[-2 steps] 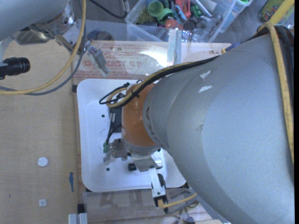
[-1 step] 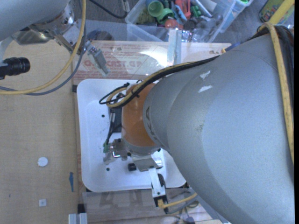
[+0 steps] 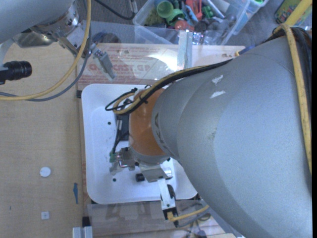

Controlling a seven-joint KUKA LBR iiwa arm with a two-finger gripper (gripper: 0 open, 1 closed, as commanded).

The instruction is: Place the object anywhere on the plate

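My grey arm, with its orange band [image 3: 143,133], reaches in from the right and covers most of the view. It comes down over a shallow white bin [image 3: 96,133]. The gripper [image 3: 130,166] sits low over the bin's floor near the front edge, seen from above, with black cables running along the wrist. The arm's bulk hides the right part of this bin and everything to its right. On the bare white floor to the left of the gripper I see a few small dark specks [image 3: 109,123] and nothing larger.
A clear plastic box of colourful toys [image 3: 198,9] stands behind the bench. A yellow cable [image 3: 84,43] and a black cylinder [image 3: 15,71] hang at the upper left. A small white disc [image 3: 45,171] lies on the wooden bench left of the bin.
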